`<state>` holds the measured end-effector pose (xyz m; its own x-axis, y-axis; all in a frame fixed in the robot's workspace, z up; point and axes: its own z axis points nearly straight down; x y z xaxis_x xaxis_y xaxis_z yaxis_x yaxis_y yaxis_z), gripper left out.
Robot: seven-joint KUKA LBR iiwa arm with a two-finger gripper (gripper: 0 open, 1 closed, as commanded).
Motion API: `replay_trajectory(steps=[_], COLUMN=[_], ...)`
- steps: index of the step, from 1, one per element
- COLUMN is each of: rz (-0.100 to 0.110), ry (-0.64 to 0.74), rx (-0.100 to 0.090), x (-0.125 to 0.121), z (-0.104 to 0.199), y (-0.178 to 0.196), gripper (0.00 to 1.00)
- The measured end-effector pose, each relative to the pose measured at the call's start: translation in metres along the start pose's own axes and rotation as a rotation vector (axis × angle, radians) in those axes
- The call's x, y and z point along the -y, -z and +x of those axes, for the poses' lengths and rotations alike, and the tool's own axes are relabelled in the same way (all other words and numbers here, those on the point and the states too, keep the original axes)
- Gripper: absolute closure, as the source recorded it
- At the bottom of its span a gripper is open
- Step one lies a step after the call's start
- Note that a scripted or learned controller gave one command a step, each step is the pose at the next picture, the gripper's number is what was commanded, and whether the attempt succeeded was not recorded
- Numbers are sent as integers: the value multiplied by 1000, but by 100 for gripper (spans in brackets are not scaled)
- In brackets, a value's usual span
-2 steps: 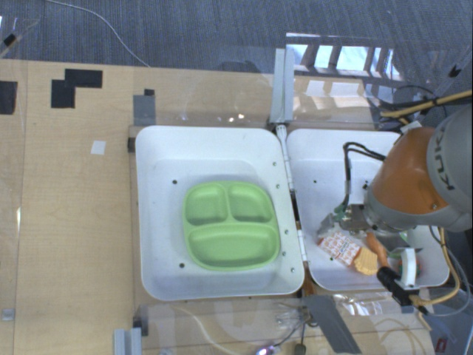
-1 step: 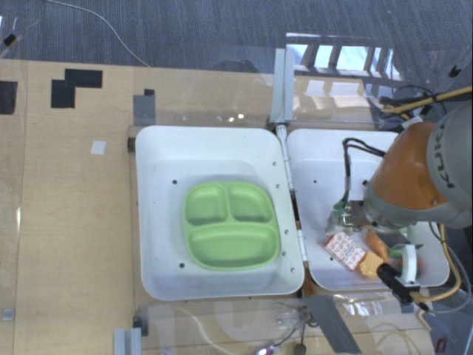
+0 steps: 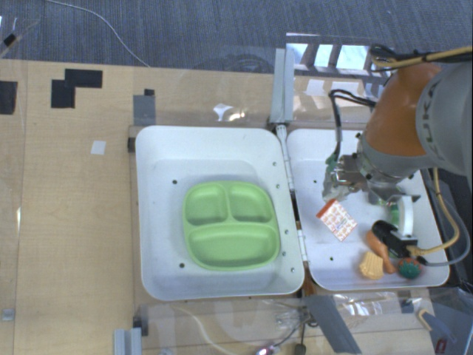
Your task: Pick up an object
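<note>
Nearest the lower edge of the camera view, the right bin (image 3: 436,276) contains a small cluster of items at its near side: a yellow-orange piece (image 3: 372,266), an orange carrot-shaped piece (image 3: 375,242) touching it from behind, and a green ball (image 3: 409,270) just beside them.

The 2 bins sit side by side on the desk (image 3: 66,198). The left bin (image 3: 155,161) holds 1 green divided plate (image 3: 230,224) with 3 compartments, lying flat near the bin's centre.

The gripper (image 3: 336,187) is low over the middle of the right bin. A red-and-white patterned packet (image 3: 337,220) sits directly below it in the view, turned corner-up and well apart from the cluster. The packet's upper corner possibly touches the gripper tip, but contact is not clear at this angle. Whether the gripper is released, clenched or grasping the packet cannot be told.
</note>
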<state>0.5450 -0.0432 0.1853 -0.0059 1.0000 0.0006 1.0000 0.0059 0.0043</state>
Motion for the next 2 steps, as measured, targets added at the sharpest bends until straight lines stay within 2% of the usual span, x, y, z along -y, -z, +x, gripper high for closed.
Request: replay_trajectory(steps=[1, 2], rz=[-10, -1], ry=[-4, 1], rx=[3, 0], x=[55, -6], z=[-82, -14], y=[-91, 0], gripper=[100, 100])
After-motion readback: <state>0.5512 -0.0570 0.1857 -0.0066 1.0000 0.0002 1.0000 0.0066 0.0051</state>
